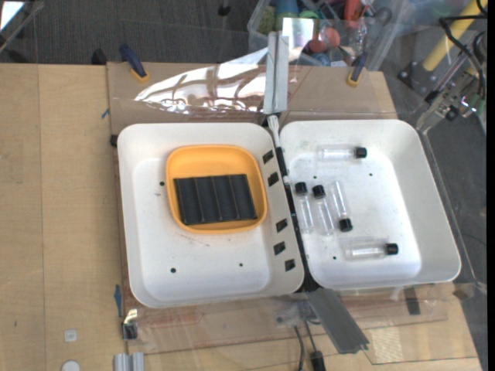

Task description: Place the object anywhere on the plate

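Five clear vials (340,207) with black caps lie scattered in the right white bin (418,168); an orange plate (179,165) carrying a black ridged block (214,199) sits in the left bin (147,261) on the wooden desk (54,207).

This is a robotics lab or test workshop. A plywood bench (54,207) carries two white bins (147,269) fixed side by side with black clips along the seam, and blue clamps (133,62) grip the back board. A clear tub (340,10) of bright plastic toys sits behind on dark carpet, near cables and metal stands. The left bin holds an orange plate (178,165) with a black ribbed block; the right one holds clear vials (340,153) with black caps.
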Tool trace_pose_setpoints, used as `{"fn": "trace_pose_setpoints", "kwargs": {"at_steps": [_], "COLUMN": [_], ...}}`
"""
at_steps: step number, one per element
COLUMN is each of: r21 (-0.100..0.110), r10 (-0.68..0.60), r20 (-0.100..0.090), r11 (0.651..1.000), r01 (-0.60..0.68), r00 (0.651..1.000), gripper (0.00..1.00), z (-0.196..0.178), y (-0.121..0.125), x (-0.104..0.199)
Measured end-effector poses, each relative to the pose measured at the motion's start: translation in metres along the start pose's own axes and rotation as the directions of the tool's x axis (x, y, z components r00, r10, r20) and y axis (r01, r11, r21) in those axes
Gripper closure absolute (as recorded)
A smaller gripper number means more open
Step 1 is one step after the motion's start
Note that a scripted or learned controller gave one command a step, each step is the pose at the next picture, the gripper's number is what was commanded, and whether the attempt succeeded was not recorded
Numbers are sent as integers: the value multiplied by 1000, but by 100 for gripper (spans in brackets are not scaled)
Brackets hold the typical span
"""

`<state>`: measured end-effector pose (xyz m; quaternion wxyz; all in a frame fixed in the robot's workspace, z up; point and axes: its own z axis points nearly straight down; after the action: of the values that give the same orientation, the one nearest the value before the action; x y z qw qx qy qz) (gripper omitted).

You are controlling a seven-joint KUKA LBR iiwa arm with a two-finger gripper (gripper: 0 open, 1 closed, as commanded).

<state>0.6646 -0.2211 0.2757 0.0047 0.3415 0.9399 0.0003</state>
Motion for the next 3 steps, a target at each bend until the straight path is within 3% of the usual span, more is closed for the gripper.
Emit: {"fn": "trace_pose_setpoints", "kwargs": {"at_steps": [1, 2, 3], "r21": [-1, -2, -2], "r10": [-309, -516, -516], "r20": [-6, 1, 1], "r11": [951, 857, 857], "r01": [309, 516, 516], "r00": [951, 857, 857], "gripper": [100, 100, 0], "z": [1, -25, -25], "y": [-6, -4, -5], "x": [7, 4, 4]}}
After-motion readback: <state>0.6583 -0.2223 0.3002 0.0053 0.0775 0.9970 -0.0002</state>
